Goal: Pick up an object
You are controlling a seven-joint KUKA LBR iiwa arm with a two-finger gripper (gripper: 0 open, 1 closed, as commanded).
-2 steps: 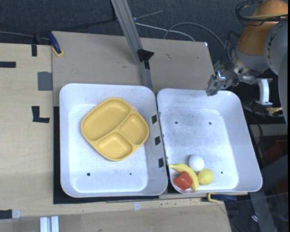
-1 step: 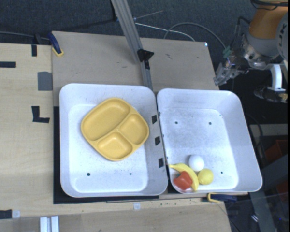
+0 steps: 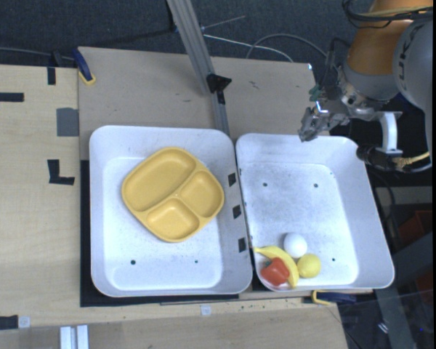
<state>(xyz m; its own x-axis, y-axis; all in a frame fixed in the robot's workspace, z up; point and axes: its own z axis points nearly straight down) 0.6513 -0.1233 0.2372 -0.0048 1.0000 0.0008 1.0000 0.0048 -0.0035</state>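
Hovering at the far rim of the right bin [image 3: 363, 209], near its far-left corner, with the end effector [image 3: 310, 128] pointing down and nothing between its tips. Spread or pressed together: cannot tell at this size and slant.

Judging the step in hand as the approach, with no grasp yet begun. Resting in the near corner of the right bin, well apart from the end effector: a white ball [image 3: 296, 244], a yellow ball [image 3: 309, 265], a banana [image 3: 278, 254] and a red piece [image 3: 276, 271], all clustered and touching or nearly so. Lying in the left bin [image 3: 105, 195]: a yellow divided tray [image 3: 173, 193] with three compartments.

Calling next for travel across the right bin toward the near corner, alignment above one item, then descent. Expecting difficulty from crowding against the bin wall and from round shapes rolling away.

Showing partial grey lettering on the arm casing at the upper right, too cropped for reading. Showing no other brands or labels on the desk [image 3: 29, 195].
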